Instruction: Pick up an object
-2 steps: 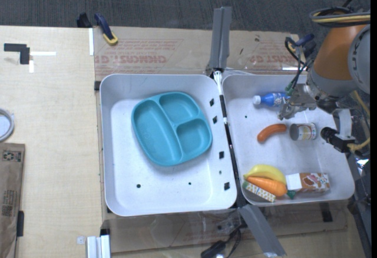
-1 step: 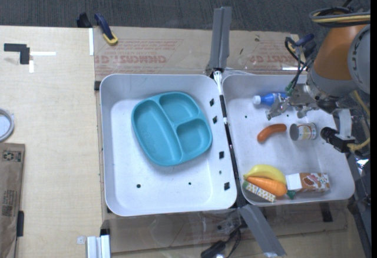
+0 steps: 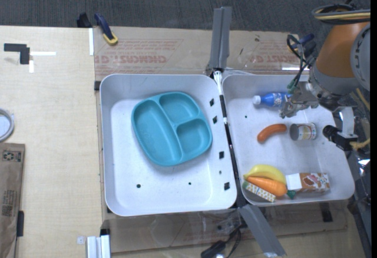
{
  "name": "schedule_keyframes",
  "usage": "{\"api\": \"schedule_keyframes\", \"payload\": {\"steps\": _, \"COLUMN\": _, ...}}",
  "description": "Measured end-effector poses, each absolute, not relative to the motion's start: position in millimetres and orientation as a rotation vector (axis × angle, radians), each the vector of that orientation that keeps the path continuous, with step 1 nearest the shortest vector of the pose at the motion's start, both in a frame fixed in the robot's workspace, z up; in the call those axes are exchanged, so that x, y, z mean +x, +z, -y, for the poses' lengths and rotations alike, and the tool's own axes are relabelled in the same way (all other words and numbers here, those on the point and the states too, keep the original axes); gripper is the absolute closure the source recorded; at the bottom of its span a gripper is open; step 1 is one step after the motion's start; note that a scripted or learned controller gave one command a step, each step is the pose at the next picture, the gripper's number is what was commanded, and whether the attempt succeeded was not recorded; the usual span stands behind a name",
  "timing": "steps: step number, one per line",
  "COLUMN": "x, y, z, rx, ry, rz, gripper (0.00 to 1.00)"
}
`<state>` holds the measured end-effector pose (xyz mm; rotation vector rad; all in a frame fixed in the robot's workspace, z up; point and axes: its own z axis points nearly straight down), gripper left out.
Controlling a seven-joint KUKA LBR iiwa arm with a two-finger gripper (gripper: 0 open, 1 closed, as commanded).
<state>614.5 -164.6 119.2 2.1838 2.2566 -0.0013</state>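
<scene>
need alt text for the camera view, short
Seen from above, a grey and orange robot arm's gripper hovers at the back of the right bin, near a blue bottle, a sausage, a can, a banana, a carrot and a carton. The left bin holds a blue divided plate.

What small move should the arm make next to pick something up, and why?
Probably lower the gripper straight down toward the blue-and-white plastic bottle lying just beside it in the right white bin, since that is the nearest object; nothing appears held yet.
</scene>
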Motion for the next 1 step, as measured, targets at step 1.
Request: {"api": "schedule_keyframes", "payload": {"steps": 1, "x": 614.5, "y": 119.2, "z": 164.4, "rx": 2.184, "ry": -0.002, "rz": -2.257, "gripper": 0.0}}
